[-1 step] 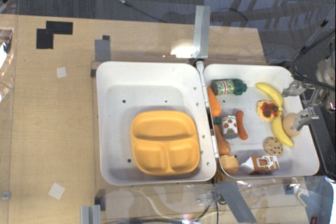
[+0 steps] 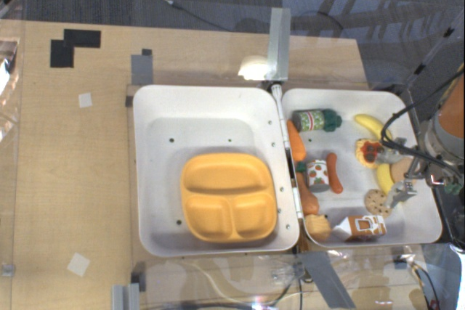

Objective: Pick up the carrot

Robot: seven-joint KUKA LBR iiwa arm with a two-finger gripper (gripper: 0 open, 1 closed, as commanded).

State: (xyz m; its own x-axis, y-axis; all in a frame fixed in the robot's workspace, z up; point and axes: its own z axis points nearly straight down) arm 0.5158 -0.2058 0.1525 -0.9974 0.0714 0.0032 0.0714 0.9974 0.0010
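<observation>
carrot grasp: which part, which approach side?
Likely best at the carrot's thick orange middle, coming straight down, fingers closing across its width. It lies flat, lengthwise along the right bin's left wall, so one finger has to slip into the narrow gap at that wall; the other side looks freer. The gripper sits far right.

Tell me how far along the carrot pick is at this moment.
Nothing looks done: the carrot lies along the left wall of the right bin. In hand: the gripper sits low at that bin's right side, over the cookie, apart from the carrot. Left: reaching it, grasping, lifting.
</observation>
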